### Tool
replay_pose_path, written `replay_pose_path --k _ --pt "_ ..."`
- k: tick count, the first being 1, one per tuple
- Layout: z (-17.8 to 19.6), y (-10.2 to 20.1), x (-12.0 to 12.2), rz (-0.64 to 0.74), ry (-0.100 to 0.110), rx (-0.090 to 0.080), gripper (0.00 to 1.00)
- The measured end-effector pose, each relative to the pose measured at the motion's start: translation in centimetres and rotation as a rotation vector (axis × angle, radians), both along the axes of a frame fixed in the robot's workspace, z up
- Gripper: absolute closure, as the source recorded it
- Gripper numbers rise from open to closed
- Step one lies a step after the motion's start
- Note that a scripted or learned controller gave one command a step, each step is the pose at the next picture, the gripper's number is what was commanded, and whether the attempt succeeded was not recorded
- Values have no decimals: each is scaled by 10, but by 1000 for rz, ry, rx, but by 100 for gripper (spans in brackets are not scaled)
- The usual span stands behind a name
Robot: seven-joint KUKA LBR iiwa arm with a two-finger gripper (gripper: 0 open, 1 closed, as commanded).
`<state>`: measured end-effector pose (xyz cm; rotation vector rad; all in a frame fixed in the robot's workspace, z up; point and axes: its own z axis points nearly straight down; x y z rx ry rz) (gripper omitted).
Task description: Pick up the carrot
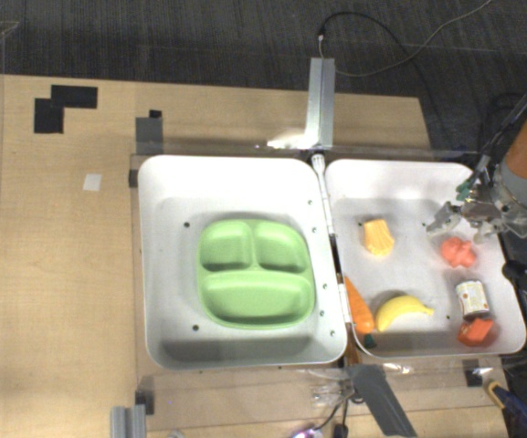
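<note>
Two shallow white bins sit side by side on the bench, the left bin [153,245] at nine o'clock of the right bin [409,176]. In the left bin lies a green divided plate [256,272], flat and near the bin's middle, with two small compartments at its twelve o'clock side and one wide compartment at six.

Against the right bin's left wall, at about seven o'clock in that bin, the carrot [359,307] lies with its narrow end toward twelve o'clock. Just beside it, at three o'clock, rests a yellow banana [402,311]. At twelve o'clock from the banana, well apart, sits a small yellow piece [378,236]. Toward the bin's right side lies a pinkish-red lumpy item [458,253]; at six o'clock from it stands a small can [470,299], and a red-orange item [476,332] sits at five o'clock in the bin, near the corner.

The gripper [469,215] hangs over the right bin at about two o'clock, just beside the pinkish-red item and well apart from the carrot. Whether it is released or clenched cannot be told; nothing shows grasped in it.
</note>
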<state>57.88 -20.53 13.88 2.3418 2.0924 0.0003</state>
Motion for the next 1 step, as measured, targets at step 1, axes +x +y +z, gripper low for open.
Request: replay_pose_path --k 1 --pt "2 86 1 210 0 1 0"
